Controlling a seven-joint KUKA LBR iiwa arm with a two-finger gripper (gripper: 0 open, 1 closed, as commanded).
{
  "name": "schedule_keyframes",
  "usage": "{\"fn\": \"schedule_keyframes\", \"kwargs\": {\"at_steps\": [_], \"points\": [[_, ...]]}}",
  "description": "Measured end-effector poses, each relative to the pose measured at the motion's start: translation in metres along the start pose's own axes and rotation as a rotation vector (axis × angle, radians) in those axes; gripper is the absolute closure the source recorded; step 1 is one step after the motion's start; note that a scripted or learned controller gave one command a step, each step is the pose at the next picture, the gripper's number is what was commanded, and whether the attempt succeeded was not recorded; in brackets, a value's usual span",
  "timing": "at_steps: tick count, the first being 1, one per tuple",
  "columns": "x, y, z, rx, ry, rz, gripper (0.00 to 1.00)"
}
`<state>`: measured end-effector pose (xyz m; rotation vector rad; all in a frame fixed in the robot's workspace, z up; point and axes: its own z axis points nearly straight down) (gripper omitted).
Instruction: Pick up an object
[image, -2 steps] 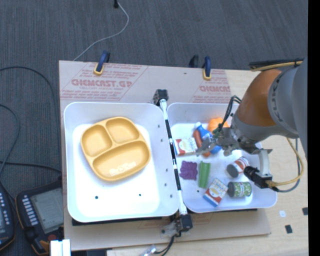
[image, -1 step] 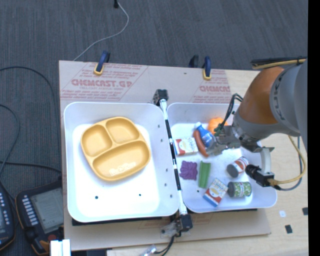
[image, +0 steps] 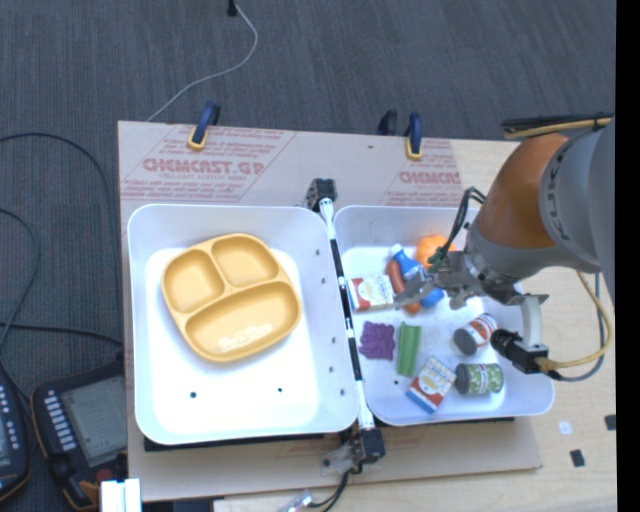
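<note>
Reaching in from the right, the gripper (image: 425, 285) hangs low over the right bin (image: 535, 400) — we cannot tell its state. Beneath it we see a blue-and-red bottle (image: 405, 270), beside an orange ball (image: 432, 246) — no object visibly held. A yellow divided plate (image: 232, 296) sits in the left bin (image: 150, 400).

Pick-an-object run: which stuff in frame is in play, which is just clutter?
In play:
- hand, low over the right bin
- purple grapes
- green block
- green-label can
- small carton
- red-and-white box
- orange fruit

Lying about:
- yellow divided plate in the left bin
- clamps
- pendant
</note>
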<state>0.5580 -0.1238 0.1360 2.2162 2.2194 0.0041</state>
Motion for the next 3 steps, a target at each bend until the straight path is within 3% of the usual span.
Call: {"fn": "schedule_keyframes", "kwargs": {"at_steps": [1,2,3], "points": [[0.027,-0.021,0.047,-0.004,-0.002,0.003,0.00],[0.028,-0.019,0.035,-0.009,0.000,0.002,1.00],[0.105,-0.071,-0.049,0.006,0.002,0.000,1.00]]}}
